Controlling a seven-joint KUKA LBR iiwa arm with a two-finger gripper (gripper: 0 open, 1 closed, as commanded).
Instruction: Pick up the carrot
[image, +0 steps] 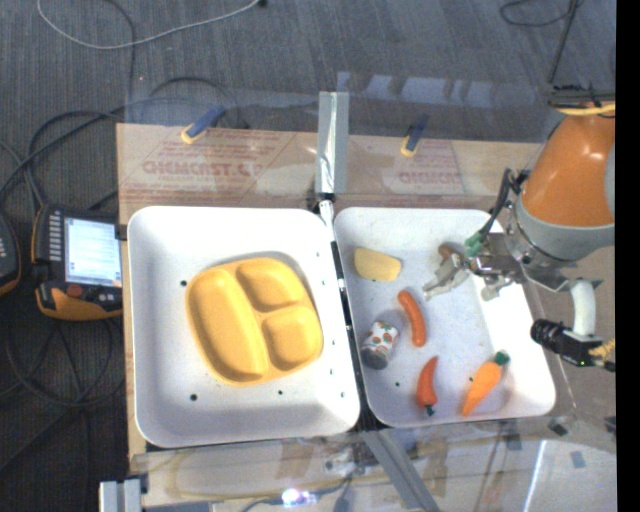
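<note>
1. Carrot (482, 384) in right bin's (520, 330) near right corner, lying slantwise, green top up-right, tip down-left.
2. Just left: red pepper (427, 382); beyond, a spotted lump (379, 342), a sausage (412, 317), a yellow wedge (377, 264).
3. Gripper (447, 271) farther back, fingers slightly parted, empty.
4. Yellow tray (255, 318) in left bin (160, 300).

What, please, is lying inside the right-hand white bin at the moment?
Inside the right bin: a carrot, a red chili pepper, a red sausage, a pale yellow wedge and a small speckled object. The claw covers part of the floor.
</note>
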